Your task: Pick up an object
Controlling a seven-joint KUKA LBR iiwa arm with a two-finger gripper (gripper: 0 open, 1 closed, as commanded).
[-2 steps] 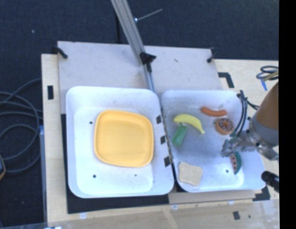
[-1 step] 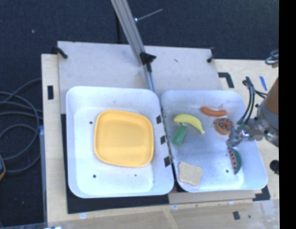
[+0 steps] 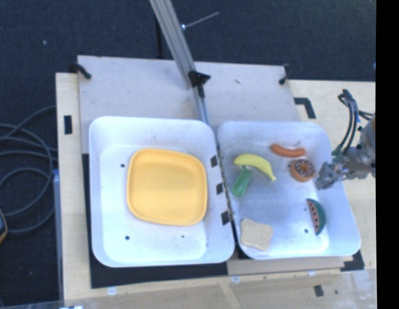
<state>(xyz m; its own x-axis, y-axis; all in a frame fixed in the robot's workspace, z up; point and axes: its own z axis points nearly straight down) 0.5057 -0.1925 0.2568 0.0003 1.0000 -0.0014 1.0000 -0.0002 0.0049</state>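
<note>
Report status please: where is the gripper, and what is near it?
Gripper at right bin's right rim, holding nothing visible. Nearest: doughnut, watermelon slice. Nothing blocking.

You have two white bins [image 3: 96,172], one yellow plate [image 3: 167,187], one banana [image 3: 256,165], one sausage [image 3: 287,150], one doughnut [image 3: 302,170], one green cylinder [image 3: 241,182], one watermelon slice [image 3: 316,216], one bread slice [image 3: 256,234].

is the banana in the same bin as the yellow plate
No, the banana lies in the right bin, while the yellow plate sits in the left bin.

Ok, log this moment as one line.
hand: right bin's right rim, beside donut | holding: nothing seen | yellow plate: left bin
</note>
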